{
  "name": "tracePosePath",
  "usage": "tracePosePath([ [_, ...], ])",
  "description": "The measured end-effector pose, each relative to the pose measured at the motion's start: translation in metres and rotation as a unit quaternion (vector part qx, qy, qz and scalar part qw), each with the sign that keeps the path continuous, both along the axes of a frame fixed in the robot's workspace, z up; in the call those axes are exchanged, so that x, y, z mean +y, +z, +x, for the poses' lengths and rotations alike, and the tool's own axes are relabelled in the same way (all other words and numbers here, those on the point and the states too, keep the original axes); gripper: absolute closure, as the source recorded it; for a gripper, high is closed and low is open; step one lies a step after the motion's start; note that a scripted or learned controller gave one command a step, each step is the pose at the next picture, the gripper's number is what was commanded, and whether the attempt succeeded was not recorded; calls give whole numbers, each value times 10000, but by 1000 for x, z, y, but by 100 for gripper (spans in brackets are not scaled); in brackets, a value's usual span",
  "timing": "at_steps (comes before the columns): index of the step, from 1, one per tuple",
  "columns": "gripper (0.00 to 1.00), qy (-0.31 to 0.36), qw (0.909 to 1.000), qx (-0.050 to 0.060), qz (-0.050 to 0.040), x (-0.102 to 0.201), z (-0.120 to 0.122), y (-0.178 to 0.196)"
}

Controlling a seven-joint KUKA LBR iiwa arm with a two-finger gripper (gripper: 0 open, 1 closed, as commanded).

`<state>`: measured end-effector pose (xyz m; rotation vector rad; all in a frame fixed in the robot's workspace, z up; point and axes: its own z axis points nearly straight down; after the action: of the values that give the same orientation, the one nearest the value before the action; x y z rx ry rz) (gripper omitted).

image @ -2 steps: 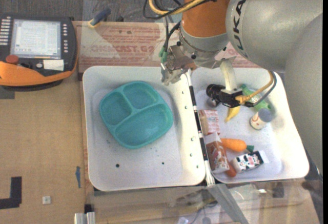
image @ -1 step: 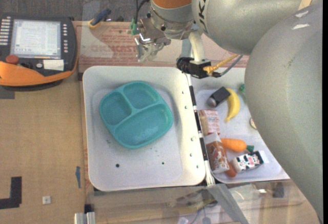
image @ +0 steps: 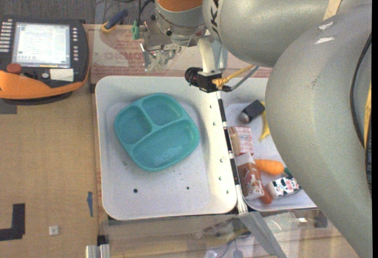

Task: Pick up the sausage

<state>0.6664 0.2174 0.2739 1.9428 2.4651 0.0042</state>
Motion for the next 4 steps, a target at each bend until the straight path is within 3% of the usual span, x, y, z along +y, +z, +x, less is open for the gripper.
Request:
tracePosePath([
  [1,100,-98,9999,24,-2,1,-17,-81],
  [2,100,76,10000,-2,3,1,-6,-171],
  [3,100,402,9992,6,0,-25,1,-167],
  [4,100,-77,10000,-1,5,-2,0,-53],
])
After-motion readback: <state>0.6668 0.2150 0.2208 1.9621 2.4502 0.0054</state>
